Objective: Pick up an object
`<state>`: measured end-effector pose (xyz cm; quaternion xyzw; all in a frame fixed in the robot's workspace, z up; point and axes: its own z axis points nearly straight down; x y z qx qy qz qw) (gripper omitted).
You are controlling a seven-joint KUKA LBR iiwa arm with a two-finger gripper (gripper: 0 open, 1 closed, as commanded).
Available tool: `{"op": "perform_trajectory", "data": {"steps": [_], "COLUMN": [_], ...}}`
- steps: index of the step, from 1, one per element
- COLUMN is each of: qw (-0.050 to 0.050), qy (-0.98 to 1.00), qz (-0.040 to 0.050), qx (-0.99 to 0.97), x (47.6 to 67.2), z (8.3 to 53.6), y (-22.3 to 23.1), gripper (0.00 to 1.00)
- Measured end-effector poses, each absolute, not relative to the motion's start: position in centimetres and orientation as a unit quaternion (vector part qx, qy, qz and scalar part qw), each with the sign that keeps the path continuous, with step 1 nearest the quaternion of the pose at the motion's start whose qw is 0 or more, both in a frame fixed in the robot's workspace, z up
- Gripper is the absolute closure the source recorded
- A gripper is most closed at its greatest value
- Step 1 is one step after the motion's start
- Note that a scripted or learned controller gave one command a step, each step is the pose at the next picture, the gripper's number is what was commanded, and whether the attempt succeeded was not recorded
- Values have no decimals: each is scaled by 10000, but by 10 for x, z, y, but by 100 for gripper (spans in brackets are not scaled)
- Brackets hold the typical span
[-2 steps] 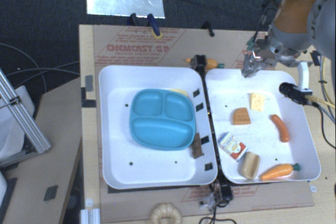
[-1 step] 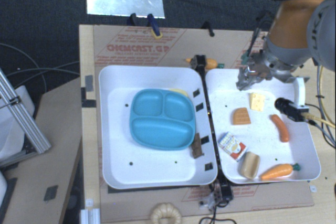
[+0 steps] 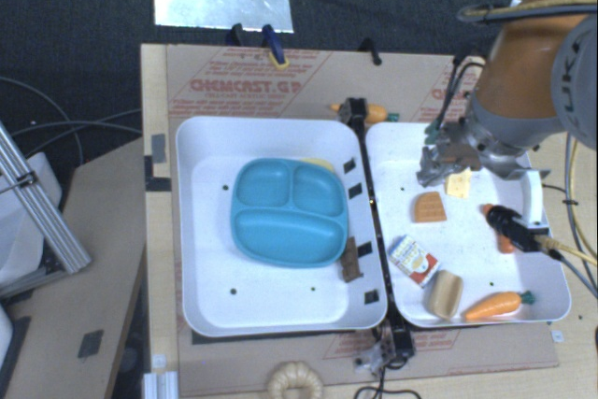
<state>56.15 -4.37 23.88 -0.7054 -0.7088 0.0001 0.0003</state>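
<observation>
You cannot tell from this angle whether the gripper [image 3: 437, 167] is spread or closed; its tip is a grey cluster seen from above. It sits low over the far left part of the right bin [image 3: 486, 274], with the grey and orange arm [image 3: 533, 75] reaching in from the right behind it.

The objects you could pick up start just right of the gripper, where a small pale yellow square [image 3: 459, 185] lies on the bin floor. It is very close to the tip, though you cannot tell whether they touch. Just nearer than that lies an orange-brown slice [image 3: 430, 207], flat and apart from the gripper. Further toward you, a small red, white and blue packet [image 3: 412, 259] lies tilted near the bin's left wall, with a tan roll [image 3: 445, 292] just beside it on the near right. A carrot [image 3: 491, 305] lies along the near wall, its green end pointing right. An orange piece [image 3: 505, 244], partly hidden, lies toward the right side.

In the left bin [image 3: 210, 280] a blue divided plate [image 3: 288, 212] rests in the middle. A small brown piece [image 3: 350, 262] lies at the plate's near right corner, and a yellow sliver [image 3: 320, 164] shows at its far edge. Both bins sit on the bench [image 3: 234, 89], and a beige ring [image 3: 294, 380] lies at its near edge.
</observation>
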Motion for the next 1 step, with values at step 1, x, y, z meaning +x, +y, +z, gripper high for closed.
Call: {"op": "perform_trajectory", "data": {"steps": [1], "qw": [7], "qy": [-7073], "qz": [5], "qx": [-7069], "x": [530], "z": [230], "y": [-38], "gripper": [100]}}
